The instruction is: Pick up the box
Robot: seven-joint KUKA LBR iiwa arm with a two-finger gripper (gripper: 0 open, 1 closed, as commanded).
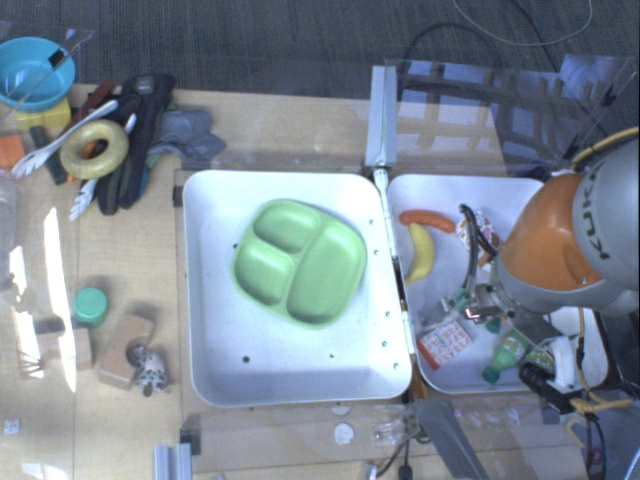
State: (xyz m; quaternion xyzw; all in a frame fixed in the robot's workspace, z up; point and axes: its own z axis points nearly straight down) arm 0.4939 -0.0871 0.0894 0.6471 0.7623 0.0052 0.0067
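From the camera above the bench I see my arm (560, 243) reaching in from the right, its orange band hanging over the right bin (440, 190). My claw (472, 306) is low in that bin, near its middle, among some dark cabling and metal parts; from this slant I cannot tell what state it is in

The box (445, 344), a small flat red-and-white carton, lies on the floor of the right bin near the front wall, just below and to the left of my claw. It looks to be resting flat, and nothing I can see shows it in my grip, so I judge the pick is not yet made

Around it: a green bottle (505, 356) just to its right, a banana (422, 253) and an orange-red sausage (430, 219) further back. The left bin (210, 268) carries a green divided tray (300, 260), well apart from my work

As I read it, the approach is about done: I am over the right bin and close to the box. Left to do is to settle on it, close, and lift, without catching the bottle beside it
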